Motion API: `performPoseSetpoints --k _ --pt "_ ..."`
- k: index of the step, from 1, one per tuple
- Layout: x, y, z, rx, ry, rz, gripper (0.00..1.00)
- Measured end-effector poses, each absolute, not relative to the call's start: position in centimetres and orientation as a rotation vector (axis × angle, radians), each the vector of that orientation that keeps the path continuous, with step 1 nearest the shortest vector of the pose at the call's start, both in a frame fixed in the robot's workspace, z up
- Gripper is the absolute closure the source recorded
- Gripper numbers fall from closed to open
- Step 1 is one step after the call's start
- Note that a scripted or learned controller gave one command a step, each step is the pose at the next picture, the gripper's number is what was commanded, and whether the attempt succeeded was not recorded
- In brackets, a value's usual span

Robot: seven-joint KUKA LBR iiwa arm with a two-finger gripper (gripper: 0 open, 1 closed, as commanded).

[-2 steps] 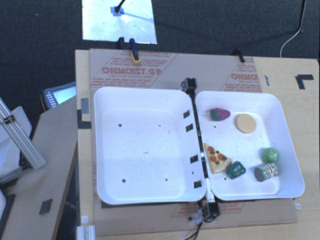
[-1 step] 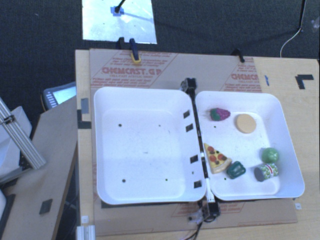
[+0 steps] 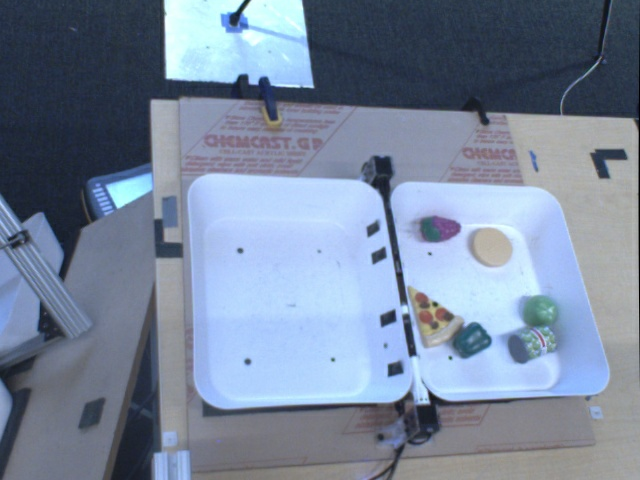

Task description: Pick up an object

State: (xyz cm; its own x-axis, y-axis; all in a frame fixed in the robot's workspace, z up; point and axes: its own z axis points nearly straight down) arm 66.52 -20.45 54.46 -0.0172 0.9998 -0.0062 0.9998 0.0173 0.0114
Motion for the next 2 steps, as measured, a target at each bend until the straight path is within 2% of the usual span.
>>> performPoseSetpoints --k 1,2 --pt "66.5 -20.5 54.4 2.193 2.233 0.005 0.0" --pt "66.6 -20.4 55.6 2.184 2.235 0.007 1.0"
